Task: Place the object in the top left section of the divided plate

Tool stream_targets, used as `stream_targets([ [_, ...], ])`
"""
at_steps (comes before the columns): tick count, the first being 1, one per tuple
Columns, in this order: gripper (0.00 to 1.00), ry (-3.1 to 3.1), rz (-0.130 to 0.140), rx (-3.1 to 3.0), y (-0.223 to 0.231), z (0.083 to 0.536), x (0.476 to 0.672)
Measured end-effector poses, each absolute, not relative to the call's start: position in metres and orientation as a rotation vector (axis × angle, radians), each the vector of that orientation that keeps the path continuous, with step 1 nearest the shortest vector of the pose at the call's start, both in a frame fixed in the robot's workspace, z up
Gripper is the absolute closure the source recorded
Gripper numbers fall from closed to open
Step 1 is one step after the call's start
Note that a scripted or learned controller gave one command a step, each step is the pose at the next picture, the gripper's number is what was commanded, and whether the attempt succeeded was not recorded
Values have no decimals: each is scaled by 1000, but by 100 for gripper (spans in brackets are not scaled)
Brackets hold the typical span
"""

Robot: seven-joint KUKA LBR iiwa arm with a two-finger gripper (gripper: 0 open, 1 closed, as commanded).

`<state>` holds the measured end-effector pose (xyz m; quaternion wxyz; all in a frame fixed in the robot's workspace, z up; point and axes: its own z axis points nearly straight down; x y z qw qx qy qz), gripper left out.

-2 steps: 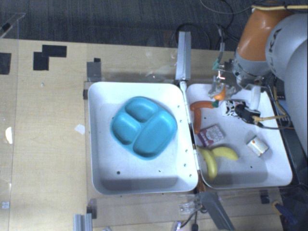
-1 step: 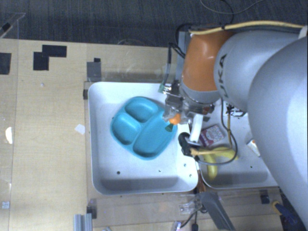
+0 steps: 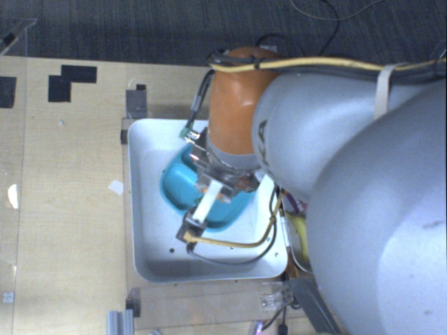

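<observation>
plate (image 3: 178,183): blue, in the white bin (image 3: 150,257), under the gripper (image 3: 222,183) | grip: cannot tell, hidden | next: it should line up slowly over the plate's top left part, then let go low

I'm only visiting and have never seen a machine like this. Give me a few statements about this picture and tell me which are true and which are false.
1. The blue plate lies inside the white bin. True.
2. The arm reaches over the plate and hides part of it. True.
3. The band above the wrist is green. False: the band is orange.
4. The bench is painted red. False: the bench is a pale wood colour.
</observation>
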<state>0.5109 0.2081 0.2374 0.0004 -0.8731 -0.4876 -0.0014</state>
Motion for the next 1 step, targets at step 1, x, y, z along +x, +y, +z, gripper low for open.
stream_targets([
  [1, 100, -1541, -6, -2736, 209, 247, 512],
])
